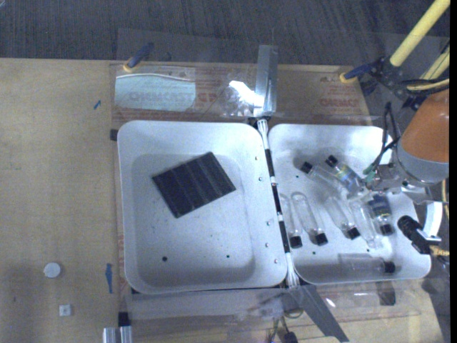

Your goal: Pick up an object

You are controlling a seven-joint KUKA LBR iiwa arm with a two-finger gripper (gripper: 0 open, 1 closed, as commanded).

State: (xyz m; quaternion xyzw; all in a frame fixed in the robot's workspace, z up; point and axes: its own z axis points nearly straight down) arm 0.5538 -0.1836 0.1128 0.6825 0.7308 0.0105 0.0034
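The fingers [382,191] hang low over the right bin [314,138], buried among clear vials, and whether they are spread or pressed together cannot be told from this slanted view; nothing is plainly caught between them. The grey arm [428,145], with its orange band, reaches in from the right edge above the bin's right side. Several clear vials with black caps [318,224] lie scattered across the right bin, two side by side near its left wall, others crowded under the wrist, and one [364,264] along the near wall. The left bin [143,138] holds a dark ribbed rectangular pad [194,184], lying flat and turned at an angle. Both bins sit touching on the tan desk [50,156].
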